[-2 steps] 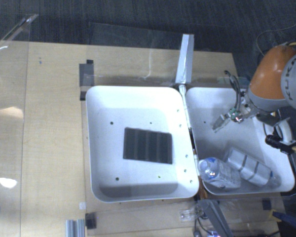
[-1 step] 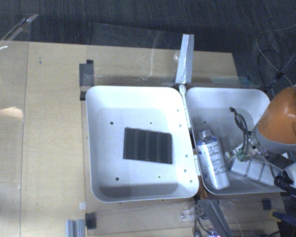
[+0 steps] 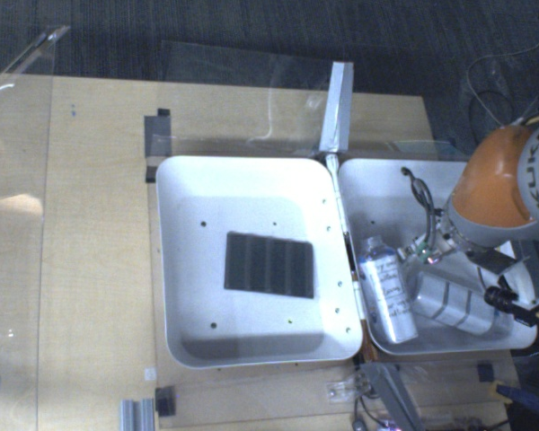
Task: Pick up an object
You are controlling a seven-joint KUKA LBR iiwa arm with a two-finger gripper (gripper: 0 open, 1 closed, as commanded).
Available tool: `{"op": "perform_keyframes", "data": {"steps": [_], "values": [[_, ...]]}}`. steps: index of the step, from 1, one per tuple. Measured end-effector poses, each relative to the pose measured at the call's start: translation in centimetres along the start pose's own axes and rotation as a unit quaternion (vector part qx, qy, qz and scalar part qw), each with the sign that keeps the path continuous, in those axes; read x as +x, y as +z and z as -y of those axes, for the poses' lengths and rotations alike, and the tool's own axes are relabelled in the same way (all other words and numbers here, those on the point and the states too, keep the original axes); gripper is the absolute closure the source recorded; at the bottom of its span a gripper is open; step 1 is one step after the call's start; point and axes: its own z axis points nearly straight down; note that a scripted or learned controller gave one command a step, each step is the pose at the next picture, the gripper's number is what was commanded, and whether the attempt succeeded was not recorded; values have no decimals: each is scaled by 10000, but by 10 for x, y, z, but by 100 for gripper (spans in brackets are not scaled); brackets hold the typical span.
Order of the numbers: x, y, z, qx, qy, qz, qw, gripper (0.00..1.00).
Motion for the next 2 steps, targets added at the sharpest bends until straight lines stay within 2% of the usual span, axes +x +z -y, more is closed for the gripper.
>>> {"op": "perform_keyframes", "data": {"steps": [1, 2], "values": [[-14, 3, -89, 2, -938, -46, 9956, 0], [-15, 1, -23, 7, -1221, -40, 9925, 0]]}}
